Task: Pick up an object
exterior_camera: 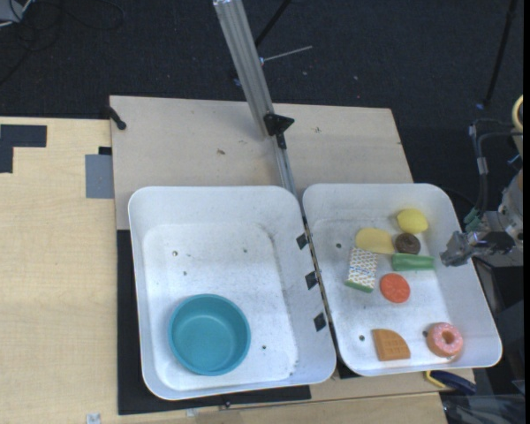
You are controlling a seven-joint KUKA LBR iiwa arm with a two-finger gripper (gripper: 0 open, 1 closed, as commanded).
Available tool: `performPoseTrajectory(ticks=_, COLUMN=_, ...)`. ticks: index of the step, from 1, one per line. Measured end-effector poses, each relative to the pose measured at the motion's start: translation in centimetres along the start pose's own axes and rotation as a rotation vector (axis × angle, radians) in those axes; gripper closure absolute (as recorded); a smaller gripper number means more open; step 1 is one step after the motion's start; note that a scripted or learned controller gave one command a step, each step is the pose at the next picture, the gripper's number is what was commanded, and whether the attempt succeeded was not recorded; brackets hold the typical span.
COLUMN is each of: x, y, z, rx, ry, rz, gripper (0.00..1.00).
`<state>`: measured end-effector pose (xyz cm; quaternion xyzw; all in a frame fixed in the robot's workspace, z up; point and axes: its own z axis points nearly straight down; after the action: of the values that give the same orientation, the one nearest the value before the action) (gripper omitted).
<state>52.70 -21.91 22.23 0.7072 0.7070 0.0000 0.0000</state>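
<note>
The right bin point(336, 210) holds several small toy foods. Near its far side lie a yellow lemon point(412, 220), a yellow banana-like piece point(374, 239) and a small dark brown ring point(408, 244). Below them are a green stick point(412, 261), a red round piece point(395, 288) and a white-and-green patterned block point(362, 269). An orange wedge point(390, 345) and a pink donut point(444, 339) sit near the front. My gripper point(458, 249) hangs at the bin's right rim, just right of the green stick, with nothing visibly held.
A teal bowl point(209, 333) sits in the front of the left bin point(212, 210). A slanted metal rail point(247, 60) rises behind the bins. Black clips point(311, 279) mark the seam between the bins. Cables hang at the right.
</note>
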Motion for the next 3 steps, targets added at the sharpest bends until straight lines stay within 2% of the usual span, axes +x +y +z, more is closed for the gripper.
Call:
performPoseTrajectory(ticks=1, x=4.7, y=2.1, z=-1.1, rx=0.000, ry=0.000, rz=-0.004, gripper=1.00)
performPoseTrajectory(ticks=3, x=14.9, y=7.3, z=0.4, rx=0.001, ry=0.001, rz=-0.004, gripper=1.00)
